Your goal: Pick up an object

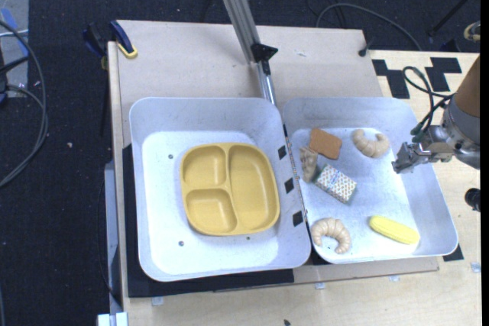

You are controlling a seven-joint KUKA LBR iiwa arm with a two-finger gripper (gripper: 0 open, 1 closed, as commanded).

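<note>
Gripper [403, 162] sits at the right bin's [428, 202] far-right side, low over the bin floor. Nothing shows between its fingers. Whether they're spread or pressed together: cannot tell, too small and dark at this angle.

Candidates, all in the right bin, all off to the gripper's left as the camera sees it:
- Croissant [370, 143], nearest, just left and slightly farther back. Looks like a light plastic toy, stiff, lumpy. Take it across the narrow middle.
- Patterned box [336, 184], further left, tilted. Flat faces, probably light, easiest to pinch across the short side.
- Brown block [326, 143], beyond the box, leaning on something pale [308, 162] I can't identify.
- Second croissant [331, 234], left and nearer the camera.
- Yellow banana-like piece [394, 230], just toward the camera from the gripper. Smooth and rounded, likely to slip; grab mid-length.

None look fragile or heavy, judging by appearance only.

Left bin [153, 164] holds a yellow divided tray [229, 188], well apart from the gripper. Wide and shallow, so only the rim is grippable.

Arm is cut off by the frame edge above the wrist.
</note>
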